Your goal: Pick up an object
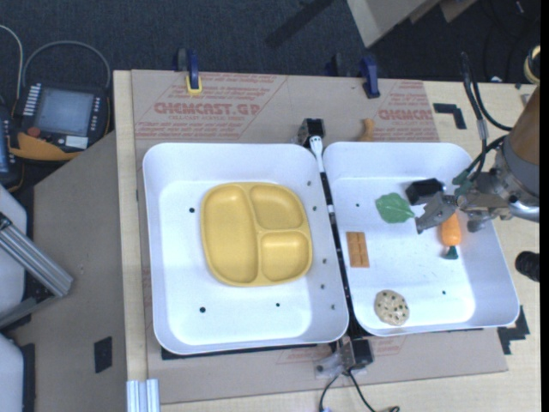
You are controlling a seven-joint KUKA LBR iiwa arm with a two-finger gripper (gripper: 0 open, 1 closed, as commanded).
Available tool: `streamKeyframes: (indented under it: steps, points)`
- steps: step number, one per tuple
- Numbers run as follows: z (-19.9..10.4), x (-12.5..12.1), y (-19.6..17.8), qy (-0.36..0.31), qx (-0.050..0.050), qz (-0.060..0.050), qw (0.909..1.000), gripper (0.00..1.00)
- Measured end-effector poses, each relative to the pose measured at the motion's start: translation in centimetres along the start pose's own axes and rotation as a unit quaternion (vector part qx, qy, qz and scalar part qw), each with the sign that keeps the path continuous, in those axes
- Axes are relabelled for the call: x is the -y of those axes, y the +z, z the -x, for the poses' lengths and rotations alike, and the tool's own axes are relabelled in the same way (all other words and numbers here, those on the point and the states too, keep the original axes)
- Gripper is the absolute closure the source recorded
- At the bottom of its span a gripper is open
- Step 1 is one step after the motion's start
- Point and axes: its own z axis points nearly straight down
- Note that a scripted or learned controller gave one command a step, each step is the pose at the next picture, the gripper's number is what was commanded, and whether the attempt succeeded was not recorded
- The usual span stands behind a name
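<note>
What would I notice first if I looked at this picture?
Probably the big yellow divided plate sitting in the middle of the left white bin. Next, the gripper reaching into the right white bin, right over an orange carrot toy beside a green leaf. A speckled cookie lies near that bin's front edge.
</note>
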Motion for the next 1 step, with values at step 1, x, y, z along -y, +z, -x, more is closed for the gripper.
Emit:
streamKeyframes:
  steps: [1]
  points:
    - [-0.03,-0.20,-0.55,-0.002,0.001,0.006,1.0000,0.00]
